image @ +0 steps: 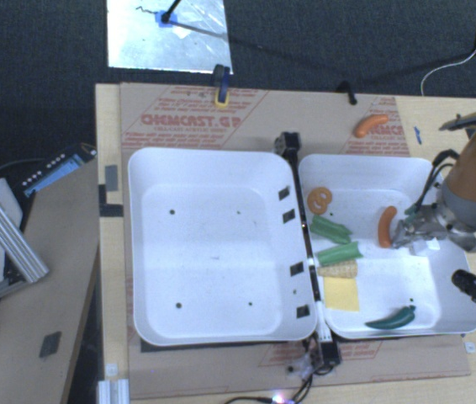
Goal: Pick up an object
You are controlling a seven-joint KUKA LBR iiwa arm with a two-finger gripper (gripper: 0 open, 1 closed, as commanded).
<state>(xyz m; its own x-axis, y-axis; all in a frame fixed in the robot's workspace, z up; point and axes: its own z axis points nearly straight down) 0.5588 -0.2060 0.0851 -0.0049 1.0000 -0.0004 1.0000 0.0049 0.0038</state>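
the bench [112, 251] bears two white bins [213, 242] and an orange sausage [371, 125].

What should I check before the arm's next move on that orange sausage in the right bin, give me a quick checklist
1. Target in the bin: the orange sausage-shaped toy lies in the right white bin. Ok.
2. Gripper placement: the two-finger gripper sits right beside the sausage, on its right. Ok.
3. Sausage between the fingers: too small and blurred to judge. Cannot tell.
4. Space around the target: the green pepper-shaped pieces and the orange ring lie apart, to its left. Ok.
5. Other picks: the yellow flat square and the dark green curved chilli lie unobstructed near the front wall. Ok.
6. Stray item: a second orange sausage lies on the cardboard outside the bins. Not ok.
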